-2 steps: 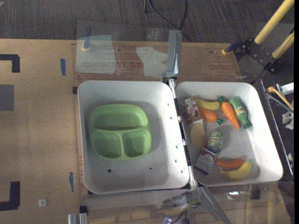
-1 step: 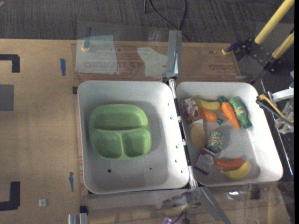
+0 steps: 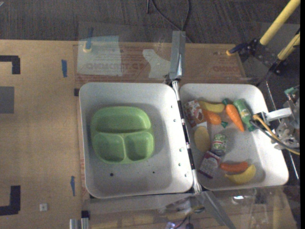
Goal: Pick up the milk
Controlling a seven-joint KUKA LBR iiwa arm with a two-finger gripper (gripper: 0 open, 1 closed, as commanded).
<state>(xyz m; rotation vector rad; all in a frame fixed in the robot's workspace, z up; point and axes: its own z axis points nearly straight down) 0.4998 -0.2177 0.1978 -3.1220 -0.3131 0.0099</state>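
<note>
Camera view: left bin (image 3: pixel 90 142) with green divided plate (image 3: pixel 123 134). Right bin (image 3: pixel 267 149): milk carton (image 3: pixel 192 112) at upper left, touching yellow fruit (image 3: pixel 212 107); carrot (image 3: pixel 234 117), green can (image 3: pixel 219 143), banana (image 3: pixel 242 175). Gripper (image 3: pixel 289 125) at right rim, grip state indiscernible.

Grey carpet floor (image 3: pixel 71 8); cardboard-topped bench (image 3: pixel 38 128); black cable (image 3: pixel 169 8) on carpet.

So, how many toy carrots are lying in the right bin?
2. One toy carrot lies near the far wall of the right bin, beside a green item; the other lies near the front, against a yellow toy. None seem hidden.
</note>
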